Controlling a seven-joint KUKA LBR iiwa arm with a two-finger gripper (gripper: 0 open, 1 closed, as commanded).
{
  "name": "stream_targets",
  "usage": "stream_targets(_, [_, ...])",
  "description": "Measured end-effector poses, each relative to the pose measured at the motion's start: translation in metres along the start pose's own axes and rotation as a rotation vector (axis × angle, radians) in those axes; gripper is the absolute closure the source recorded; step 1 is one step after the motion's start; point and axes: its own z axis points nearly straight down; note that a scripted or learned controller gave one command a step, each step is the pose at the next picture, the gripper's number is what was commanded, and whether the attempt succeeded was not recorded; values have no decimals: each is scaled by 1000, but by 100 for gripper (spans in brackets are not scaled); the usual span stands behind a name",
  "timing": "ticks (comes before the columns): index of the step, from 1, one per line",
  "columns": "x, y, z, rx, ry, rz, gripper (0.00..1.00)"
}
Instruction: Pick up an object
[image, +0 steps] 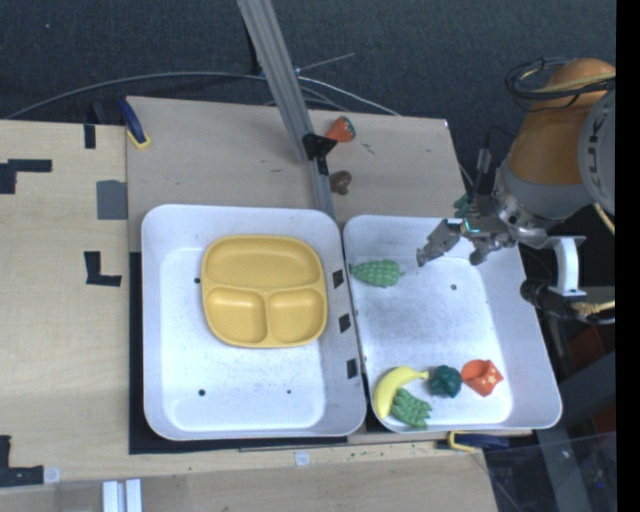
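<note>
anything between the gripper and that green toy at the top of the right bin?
Nothing visible. The gripper hangs open over the right bin, and only bare bin floor lies between it and the green toy to its left.

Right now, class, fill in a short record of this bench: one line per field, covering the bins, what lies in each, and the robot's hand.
left bin: holds a yellow divided plate, three compartments
right bin: holds loose toy items
upper left of right bin: light green bumpy item, lying alone
near edge of right bin: banana, green leafy piece, dark green piece, orange-red piece, clustered
hand: over the right bin's far edge, fingers spread, nothing between them
nearest item to hand: the light green bumpy item
</note>
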Motion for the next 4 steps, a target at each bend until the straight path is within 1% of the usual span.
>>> stream_targets(1, [0, 0, 0, 0, 0, 0, 0])
stream_targets(2, [3, 1, 64, 6, 0, 1, 0])
stream_targets(3, [9, -3, 128, 7, 0, 1, 0])
stream_targets(4, [10, -4, 140, 0, -2, 1, 0])
